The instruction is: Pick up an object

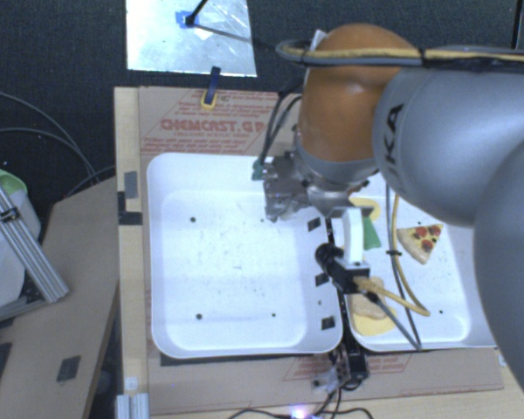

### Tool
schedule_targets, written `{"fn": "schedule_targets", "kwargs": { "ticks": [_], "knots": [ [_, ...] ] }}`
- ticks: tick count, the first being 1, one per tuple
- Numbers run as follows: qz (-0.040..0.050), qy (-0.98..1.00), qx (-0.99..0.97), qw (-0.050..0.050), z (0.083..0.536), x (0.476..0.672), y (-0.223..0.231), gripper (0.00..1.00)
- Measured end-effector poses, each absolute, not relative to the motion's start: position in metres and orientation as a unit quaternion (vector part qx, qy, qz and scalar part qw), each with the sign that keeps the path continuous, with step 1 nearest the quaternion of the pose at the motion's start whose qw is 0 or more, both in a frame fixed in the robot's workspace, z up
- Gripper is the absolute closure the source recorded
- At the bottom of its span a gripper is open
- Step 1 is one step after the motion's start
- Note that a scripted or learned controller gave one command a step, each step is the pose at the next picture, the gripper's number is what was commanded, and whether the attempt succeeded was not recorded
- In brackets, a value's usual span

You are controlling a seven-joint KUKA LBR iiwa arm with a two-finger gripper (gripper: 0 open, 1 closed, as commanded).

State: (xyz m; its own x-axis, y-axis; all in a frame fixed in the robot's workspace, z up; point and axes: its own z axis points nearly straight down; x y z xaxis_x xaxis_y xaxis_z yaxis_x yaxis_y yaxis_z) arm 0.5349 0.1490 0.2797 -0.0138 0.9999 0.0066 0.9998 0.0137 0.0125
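Note:
My gripper (280, 202) hangs below the orange wrist band, over the right-hand part of the left bin (170, 260), close to the divider between the bins. Nothing shows in its grasp. In the right bin (454, 321) lies a toy pizza slice (420, 241) with red dots. A yellow piece (368, 208) and a green piece (372, 234) lie just right of the gripper, partly hidden by the arm. A pale yellow and tan flat object (372, 314) rests near that bin's front edge.
The bulky grey arm (472, 120) covers the back of the right bin. A cardboard sheet (210, 125) lies under both bins. A metal plate (188, 24) sits behind them. Aluminium rails (17, 243) stand at the left.

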Motion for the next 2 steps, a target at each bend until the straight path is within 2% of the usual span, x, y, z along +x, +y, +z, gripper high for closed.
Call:
{"fn": "schedule_targets", "kwargs": {
  "ticks": [1,2],
  "knots": [
    [0.0015,0.707,0.707,0.002,0.248,0.606,0.126,1.0],
    [-0.0016,0.709,0.705,-0.002,0.178,0.592,0.151,1.0]
  ]
}}
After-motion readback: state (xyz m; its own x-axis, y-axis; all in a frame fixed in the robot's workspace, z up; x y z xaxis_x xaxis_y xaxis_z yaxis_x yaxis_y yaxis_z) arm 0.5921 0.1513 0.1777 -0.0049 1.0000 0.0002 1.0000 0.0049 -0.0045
